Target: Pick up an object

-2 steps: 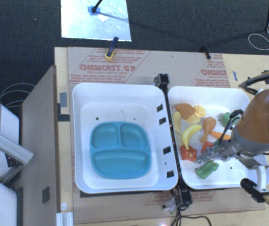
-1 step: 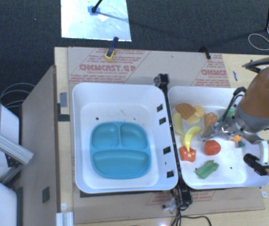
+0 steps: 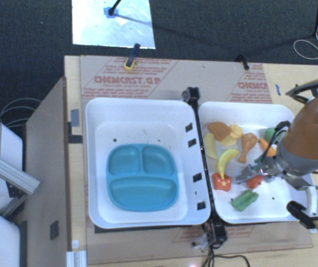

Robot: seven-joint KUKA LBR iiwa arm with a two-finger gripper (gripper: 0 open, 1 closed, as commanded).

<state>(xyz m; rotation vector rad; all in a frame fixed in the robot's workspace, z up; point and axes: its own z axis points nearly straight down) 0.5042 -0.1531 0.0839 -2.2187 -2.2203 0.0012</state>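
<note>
Left bin: divided tray inside. Right bin: toy foods inside, banana left of drumstick, gripper above them.

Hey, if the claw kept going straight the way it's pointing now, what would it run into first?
The claw points left across the right bin. Going straight on, it would probably meet the red toy piece first, with the yellow banana just above that line. Depth is unclear from this slanted view.

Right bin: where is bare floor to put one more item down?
The right bin has bare floor in front, between the green piece and the front wall. It is crowded around the banana, drumstick and gripper.
</note>
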